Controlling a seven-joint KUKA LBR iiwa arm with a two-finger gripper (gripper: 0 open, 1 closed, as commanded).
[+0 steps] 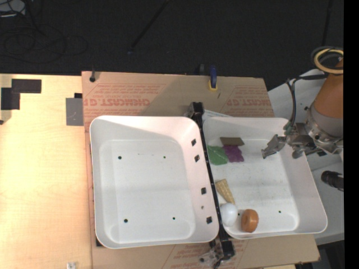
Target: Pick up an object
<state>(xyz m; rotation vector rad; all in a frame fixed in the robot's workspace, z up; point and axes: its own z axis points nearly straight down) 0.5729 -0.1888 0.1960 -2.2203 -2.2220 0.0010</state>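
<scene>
The right bin [305, 181] holds several small objects. A brown block [231, 142] lies at its far side, with a purple piece [234, 153] and a green piece [217, 155] just in front of it. A tan ridged piece [225, 190] lies by the left wall. A white ball [228, 212] and an orange object [249, 220] rest at the near left corner. My gripper [286, 148] hovers over the bin's far right part, open, with nothing between its fingers [272, 147]. It is well right of the purple piece.
The left bin [104, 150] sits beside the right one, joined by a black clipped divider [202, 167]. Both rest on cardboard [168, 97] on a wooden bench. Cables [293, 102] hang by the arm at the right.
</scene>
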